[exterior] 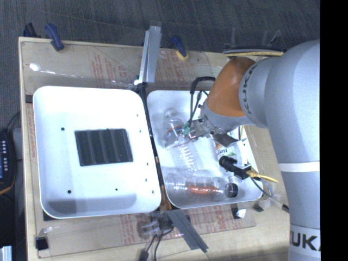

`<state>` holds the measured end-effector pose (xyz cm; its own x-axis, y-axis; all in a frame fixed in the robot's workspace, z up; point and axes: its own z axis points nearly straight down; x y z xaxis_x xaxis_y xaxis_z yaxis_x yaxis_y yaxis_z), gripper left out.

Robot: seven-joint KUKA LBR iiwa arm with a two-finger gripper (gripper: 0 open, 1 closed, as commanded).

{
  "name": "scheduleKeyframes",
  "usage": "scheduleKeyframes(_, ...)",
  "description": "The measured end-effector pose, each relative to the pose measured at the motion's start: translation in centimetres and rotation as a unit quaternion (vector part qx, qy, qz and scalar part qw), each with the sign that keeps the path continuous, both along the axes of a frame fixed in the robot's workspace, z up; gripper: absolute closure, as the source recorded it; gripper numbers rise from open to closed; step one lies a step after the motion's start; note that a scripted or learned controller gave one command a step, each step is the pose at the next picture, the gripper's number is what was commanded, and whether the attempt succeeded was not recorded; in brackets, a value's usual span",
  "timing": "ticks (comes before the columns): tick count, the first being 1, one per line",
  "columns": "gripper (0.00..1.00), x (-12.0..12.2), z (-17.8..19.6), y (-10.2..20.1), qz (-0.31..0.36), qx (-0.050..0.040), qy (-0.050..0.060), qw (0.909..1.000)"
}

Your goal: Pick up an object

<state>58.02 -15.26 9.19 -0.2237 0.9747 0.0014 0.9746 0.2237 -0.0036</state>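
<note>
Nothing is lifted yet, as far as this shows. The gripper (191,130) is down inside the right-hand shallow white bin (159,106), low over its contents, and no object can be seen raised clear of the floor. The wrist hides the gripper's tip, so I cannot tell whether it is spread or closed on anything. The grasp and the lift both look left to do.

That right-hand bin holds at least three things. At its far end, touching or just beside the gripper, lies a small clear plastic bottle (173,125), probably the target. In the bin's middle is a clear ribbed plastic bottle (187,157). Along its near wall lies a larger clear bottle with something copper-coloured inside (197,188). Left of the right-hand bin, alongside it, the other shallow white bin (54,118) carries a dark ribbed rectangular panel (103,147).
</note>
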Motion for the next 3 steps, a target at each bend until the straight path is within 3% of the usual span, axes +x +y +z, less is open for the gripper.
scheduleKeyframes(1, 0.0, 3.4, 1.2, -3.4, 0.07, -0.0006, -0.003, 0.9975)
scheduleKeyframes(2, 0.0, 1.0, 0.0, -1.8, 0.071, 0.0002, 0.0, 0.9975)
scheduleKeyframes(3, 1.0, 1.0, 1.1, -1.8, 0.073, -0.0001, 0.0, 0.9973)
